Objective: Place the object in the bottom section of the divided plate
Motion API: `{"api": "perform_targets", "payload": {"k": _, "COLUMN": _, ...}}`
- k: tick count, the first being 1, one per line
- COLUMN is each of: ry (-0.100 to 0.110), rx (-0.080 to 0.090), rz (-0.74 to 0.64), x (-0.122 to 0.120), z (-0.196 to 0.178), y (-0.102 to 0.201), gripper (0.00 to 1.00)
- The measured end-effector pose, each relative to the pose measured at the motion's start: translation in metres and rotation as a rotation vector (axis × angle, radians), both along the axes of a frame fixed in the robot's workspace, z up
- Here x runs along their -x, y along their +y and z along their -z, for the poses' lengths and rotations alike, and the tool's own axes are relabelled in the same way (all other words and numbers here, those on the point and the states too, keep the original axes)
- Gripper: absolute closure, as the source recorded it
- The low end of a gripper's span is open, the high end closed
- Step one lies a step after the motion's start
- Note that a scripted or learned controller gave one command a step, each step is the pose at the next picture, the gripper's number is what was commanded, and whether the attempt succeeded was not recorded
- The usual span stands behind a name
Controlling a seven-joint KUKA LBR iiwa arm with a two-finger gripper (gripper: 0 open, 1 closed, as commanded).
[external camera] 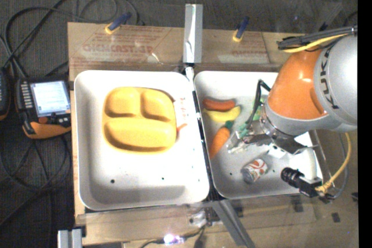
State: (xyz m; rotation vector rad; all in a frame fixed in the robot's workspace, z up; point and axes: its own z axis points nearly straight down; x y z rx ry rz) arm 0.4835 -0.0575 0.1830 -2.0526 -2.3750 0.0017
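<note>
A yellow divided plate (140, 119) lies in the left bin (99, 183), with two small sections at its far side and one wide bottom section (139, 136) nearest the front. In the right bin (224, 189) lie an orange carrot (218, 140), a red-orange sausage (220, 104), a yellow piece (222, 115) with a bit of green beside it, and a small can (254, 170) on its side. My gripper (239, 142) hangs low over the right bin, just right of the carrot and above the can. Nothing shows in its grasp.
The arm's orange and grey body (302, 96) covers the right half of the right bin. A black cable fitting (296, 177) sits near that bin's front right corner. The ridge between the bins (200, 130) runs just left of the carrot. White floor surrounds the plate.
</note>
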Motion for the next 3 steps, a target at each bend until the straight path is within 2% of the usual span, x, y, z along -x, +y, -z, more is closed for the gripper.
{"api": "perform_targets", "payload": {"k": 1, "ry": 0.000, "rx": 0.002, "rz": -0.090, "x": -0.067, "z": 0.000, "y": -0.029, "gripper": 1.00}}
{"api": "perform_targets", "payload": {"k": 2, "ry": -0.002, "rx": 0.005, "rz": 0.017, "x": -0.065, "z": -0.079, "y": -0.004, "gripper": 1.00}}
{"api": "perform_targets", "payload": {"k": 3, "ry": 0.001, "rx": 0.003, "rz": 0.155, "x": -0.039, "z": -0.048, "y": 0.088, "gripper": 1.00}}
